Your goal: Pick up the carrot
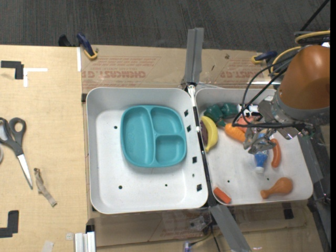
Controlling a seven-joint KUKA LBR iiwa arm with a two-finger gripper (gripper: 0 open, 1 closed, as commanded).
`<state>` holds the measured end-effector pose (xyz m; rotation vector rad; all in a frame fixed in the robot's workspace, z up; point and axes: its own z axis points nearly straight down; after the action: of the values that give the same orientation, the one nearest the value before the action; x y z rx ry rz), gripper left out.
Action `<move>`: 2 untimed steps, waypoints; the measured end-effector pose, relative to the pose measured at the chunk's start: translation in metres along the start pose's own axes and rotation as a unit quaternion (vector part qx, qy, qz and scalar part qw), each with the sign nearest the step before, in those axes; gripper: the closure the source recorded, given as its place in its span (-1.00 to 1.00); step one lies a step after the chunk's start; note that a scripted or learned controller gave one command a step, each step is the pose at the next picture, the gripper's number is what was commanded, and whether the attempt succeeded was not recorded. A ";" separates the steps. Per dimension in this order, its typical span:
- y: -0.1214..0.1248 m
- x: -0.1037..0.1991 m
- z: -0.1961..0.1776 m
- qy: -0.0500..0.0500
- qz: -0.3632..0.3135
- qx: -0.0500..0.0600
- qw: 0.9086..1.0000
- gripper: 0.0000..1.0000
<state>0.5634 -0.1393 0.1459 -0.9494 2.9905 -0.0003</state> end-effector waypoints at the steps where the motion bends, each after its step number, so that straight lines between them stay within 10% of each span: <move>1: 0.000 0.000 0.000 0.000 0.000 0.000 1.000 -1.00; 2: 0.027 -0.026 0.053 0.000 0.034 0.000 0.999 -1.00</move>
<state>0.5697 -0.1021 0.0927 -0.8476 3.0215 0.0009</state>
